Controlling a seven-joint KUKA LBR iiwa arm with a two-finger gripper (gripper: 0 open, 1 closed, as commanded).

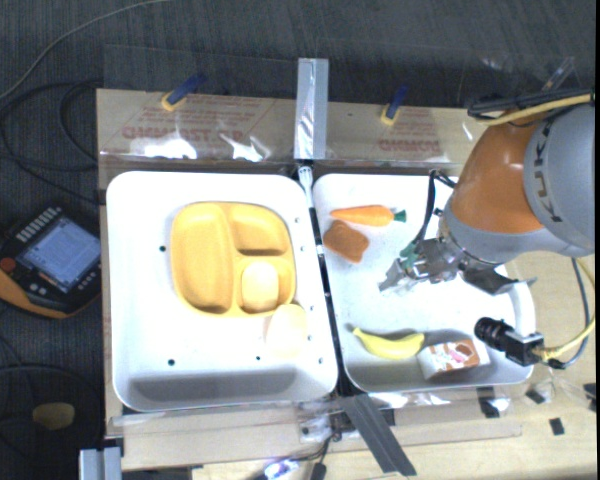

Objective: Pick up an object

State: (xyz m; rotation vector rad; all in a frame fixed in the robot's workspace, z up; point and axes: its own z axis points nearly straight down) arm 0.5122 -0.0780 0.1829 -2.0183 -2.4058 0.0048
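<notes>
The right bin [375, 298] holds a carrot [362, 215] at its far end, a brown bread-like piece [346, 241] just below it, a banana [389, 343] near the front, and a small juice carton [449, 359] at the front right. My gripper [402, 271] hangs over the bin's middle, right of the brown piece and above the banana. Nothing shows between its fingers. The grey and orange arm covers the bin's right side.
The left bin [140, 268] holds a yellow compartment tray [210, 258] with a pale round item [260, 286] in one section and a pale piece [288, 324] beside it. A handheld pendant [40, 260] lies off the bench at left. Cables run along the right edge.
</notes>
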